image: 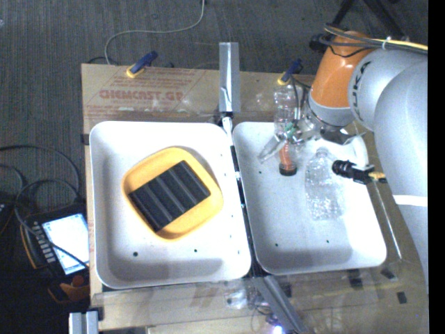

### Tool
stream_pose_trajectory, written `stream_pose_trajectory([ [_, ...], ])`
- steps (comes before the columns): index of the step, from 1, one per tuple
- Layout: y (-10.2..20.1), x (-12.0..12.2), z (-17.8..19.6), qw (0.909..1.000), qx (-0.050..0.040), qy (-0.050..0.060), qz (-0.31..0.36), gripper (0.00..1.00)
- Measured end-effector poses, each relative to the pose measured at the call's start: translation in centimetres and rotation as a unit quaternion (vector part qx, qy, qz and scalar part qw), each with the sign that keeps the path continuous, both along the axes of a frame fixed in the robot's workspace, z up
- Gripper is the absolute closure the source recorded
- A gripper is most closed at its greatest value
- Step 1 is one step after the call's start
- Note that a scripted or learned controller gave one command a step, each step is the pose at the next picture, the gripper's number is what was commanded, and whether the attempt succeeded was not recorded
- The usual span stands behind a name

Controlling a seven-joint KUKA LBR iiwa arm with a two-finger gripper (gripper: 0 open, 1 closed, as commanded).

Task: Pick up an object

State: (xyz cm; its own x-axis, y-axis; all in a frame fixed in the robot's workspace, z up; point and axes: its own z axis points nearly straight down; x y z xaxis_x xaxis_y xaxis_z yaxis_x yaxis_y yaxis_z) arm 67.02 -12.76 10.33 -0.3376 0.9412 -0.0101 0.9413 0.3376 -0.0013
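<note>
**Arm over the right bin**

Grey arm [396,117], orange band at the wrist, fills the right side and reaches down into the right bin [313,249]. Its gripper [287,141] hangs at the bin's back edge, above a small brown bottle [286,162] standing upright (whether the claw is spread or pinched cannot be told). A clear plastic bottle [322,186] lies just beside it. The left bin [111,207] holds a yellow tray [174,192] with a black ridged insert.

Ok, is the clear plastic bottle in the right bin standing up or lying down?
Lying down. The clear plastic bottle rests lengthwise on the floor of the right bin, with its side showing from above.
</note>
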Motion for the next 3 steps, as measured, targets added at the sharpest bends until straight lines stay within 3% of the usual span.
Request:
stream_pose_trajectory([
  [2,-1.02,-1.17,-0.19,0.999,0.0024,-0.014,0.041,0.0],
  [3,-0.86,-1.12,0.72,0.999,0.0038,-0.014,0.042,1.0],
])
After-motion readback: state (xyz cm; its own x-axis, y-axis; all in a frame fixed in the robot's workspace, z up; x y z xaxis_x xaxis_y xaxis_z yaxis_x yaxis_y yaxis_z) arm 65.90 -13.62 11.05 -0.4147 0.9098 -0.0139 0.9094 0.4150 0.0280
